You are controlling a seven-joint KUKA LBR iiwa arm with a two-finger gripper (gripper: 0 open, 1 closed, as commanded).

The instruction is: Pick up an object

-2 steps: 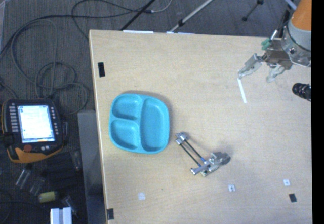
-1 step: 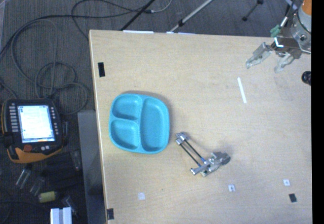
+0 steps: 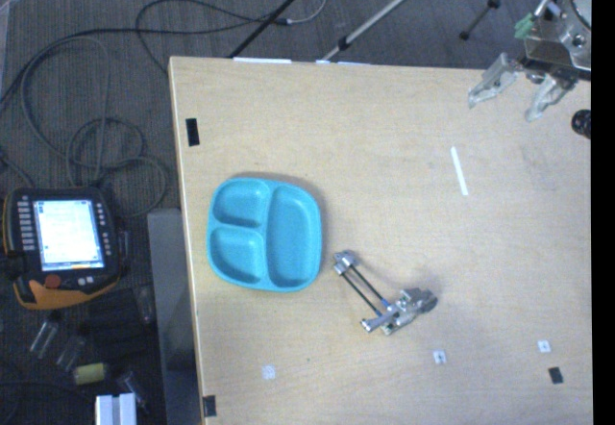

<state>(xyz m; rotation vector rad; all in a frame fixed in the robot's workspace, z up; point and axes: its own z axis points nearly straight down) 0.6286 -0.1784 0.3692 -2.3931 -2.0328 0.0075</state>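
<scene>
Hovering empty over the desk's far right corner, with the pick not yet begun.

My fingers [image 3: 516, 93] hang spread apart with nothing between them, up at about one o'clock from the middle of the desk [image 3: 384, 154], so I judge every step is left: travel, descend, close, lift. The likeliest thing to take, a metal clamp-like tool [image 3: 382, 296] with two thin rods and a chunky head, lies flat near the front of the desk, well apart from my fingers at roughly seven o'clock from them. Just beside its rod end, at ten o'clock from it, sits a blue divided plate [image 3: 266, 234], apart from it by a narrow gap. A small white stick [image 3: 459, 171] lies nearer me, at about seven o'clock below my fingers.
</scene>
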